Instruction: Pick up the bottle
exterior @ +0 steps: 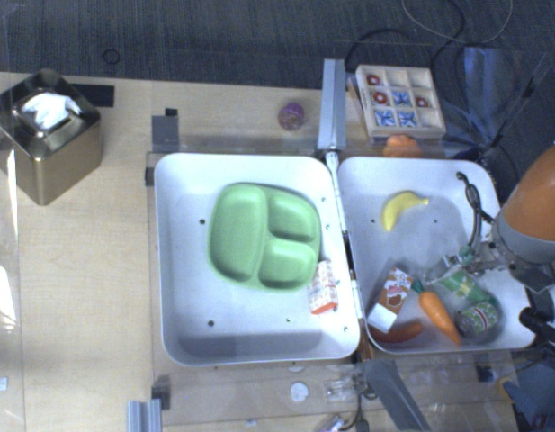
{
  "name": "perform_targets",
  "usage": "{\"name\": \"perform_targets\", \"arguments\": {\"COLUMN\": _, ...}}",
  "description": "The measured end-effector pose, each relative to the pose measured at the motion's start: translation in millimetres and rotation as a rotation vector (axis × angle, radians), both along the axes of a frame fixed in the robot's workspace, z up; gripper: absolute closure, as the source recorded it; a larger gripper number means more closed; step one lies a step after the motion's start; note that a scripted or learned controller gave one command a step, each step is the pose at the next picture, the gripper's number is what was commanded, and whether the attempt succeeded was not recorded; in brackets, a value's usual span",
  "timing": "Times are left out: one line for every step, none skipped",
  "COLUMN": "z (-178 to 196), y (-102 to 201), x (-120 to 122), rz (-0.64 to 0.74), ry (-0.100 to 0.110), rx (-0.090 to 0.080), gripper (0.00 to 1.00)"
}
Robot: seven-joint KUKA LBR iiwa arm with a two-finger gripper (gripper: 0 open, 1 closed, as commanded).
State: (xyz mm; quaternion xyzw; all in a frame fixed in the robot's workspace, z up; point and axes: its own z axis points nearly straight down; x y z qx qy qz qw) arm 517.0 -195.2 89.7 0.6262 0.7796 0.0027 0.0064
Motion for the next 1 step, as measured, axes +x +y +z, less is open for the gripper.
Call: {"name": "perform_targets", "arguments": {"z": -0.5, "y": -10.0, "x": 9.1, "rz": -0.132, "ry": 0.001, "rx": 0.003, "gripper": 0.00}}
